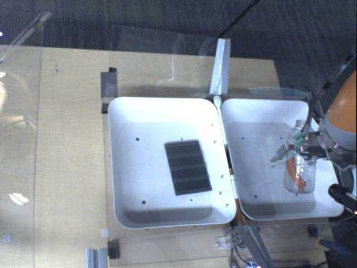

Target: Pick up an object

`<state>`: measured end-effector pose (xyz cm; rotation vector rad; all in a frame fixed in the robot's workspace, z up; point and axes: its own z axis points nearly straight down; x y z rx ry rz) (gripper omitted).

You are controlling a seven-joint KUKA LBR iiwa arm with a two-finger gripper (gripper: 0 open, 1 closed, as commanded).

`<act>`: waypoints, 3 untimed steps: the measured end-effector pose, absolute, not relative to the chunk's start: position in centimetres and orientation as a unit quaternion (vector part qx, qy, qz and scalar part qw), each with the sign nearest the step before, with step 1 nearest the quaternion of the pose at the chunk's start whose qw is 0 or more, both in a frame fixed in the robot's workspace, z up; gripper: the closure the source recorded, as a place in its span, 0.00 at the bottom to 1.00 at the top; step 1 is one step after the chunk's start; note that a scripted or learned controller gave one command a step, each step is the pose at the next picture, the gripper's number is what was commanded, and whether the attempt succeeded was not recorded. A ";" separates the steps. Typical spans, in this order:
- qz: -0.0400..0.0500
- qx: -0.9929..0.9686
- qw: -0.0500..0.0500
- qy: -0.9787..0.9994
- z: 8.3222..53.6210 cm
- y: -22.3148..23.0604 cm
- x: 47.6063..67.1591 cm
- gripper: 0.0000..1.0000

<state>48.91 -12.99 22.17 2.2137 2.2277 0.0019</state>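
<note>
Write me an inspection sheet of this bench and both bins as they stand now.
Surface: pale wooden bench bearing two shallow white bins side by side.
Job's things: dark ribbed rectangular pad lying flat in the left bin; orange object inside clear wrapping in the right bin.
Clutter: nothing seen inside the bins beyond those two things.
Grippers: claw low over the right bin, just above the orange object; whether it grips anything cannot be told.
Cables: dark cable across the floor at top; wires below the bins.
Surroundings: dark carpet, clear panels at left and behind, metal post between the bins.
</note>
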 end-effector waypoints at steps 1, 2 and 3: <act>0.000 0.713 0.000 0.701 11.1 -18.2 51.5 0.00; 0.003 0.685 0.003 0.728 8.9 -19.4 52.7 0.00; 0.005 0.685 0.005 0.729 10.0 -19.3 52.9 1.00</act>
